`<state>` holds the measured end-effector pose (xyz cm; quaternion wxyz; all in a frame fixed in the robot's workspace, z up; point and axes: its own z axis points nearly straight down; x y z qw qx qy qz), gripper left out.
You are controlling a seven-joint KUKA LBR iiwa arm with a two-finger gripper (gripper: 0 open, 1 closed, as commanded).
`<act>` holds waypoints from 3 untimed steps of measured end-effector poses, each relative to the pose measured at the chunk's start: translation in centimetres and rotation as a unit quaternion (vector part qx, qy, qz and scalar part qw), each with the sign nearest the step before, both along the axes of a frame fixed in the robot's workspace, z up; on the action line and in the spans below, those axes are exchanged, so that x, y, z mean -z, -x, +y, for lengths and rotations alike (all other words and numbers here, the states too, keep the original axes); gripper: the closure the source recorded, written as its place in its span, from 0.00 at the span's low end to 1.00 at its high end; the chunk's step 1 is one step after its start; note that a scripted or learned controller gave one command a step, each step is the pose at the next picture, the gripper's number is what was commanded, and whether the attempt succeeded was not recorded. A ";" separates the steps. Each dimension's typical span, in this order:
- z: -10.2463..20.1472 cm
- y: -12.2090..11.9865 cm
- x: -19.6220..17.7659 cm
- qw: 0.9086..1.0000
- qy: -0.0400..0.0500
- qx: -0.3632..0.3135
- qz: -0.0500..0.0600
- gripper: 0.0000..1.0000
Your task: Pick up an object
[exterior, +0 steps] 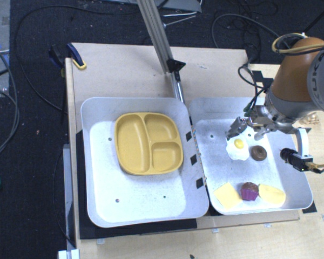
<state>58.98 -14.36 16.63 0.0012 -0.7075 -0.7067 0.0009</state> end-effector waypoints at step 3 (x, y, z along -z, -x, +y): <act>-0.3 -0.5 0.6 1.000 0.001 0.000 -0.002 1.00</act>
